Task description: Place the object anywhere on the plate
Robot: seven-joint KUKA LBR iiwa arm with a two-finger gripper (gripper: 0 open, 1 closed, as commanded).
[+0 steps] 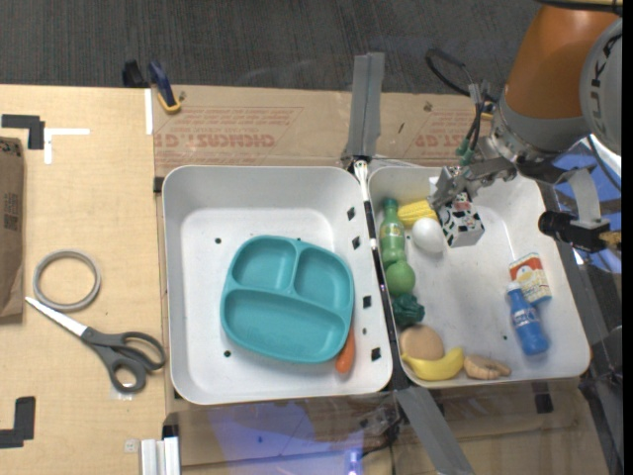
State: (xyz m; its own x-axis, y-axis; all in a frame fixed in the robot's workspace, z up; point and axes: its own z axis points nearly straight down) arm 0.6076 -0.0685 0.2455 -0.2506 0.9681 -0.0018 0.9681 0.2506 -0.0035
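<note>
Dice cube [462,224], white, black spots, beneath tool [453,192]

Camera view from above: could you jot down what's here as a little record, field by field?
left bin: teal plate with three compartments; carrot beside its lower right edge
right bin: green bottle, white egg, black-and-white cube, blue bottle, banana
pincer: over the right bin, just above the cube
plate contents: nothing on it yet
bench, left: scissors, tape roll
</note>
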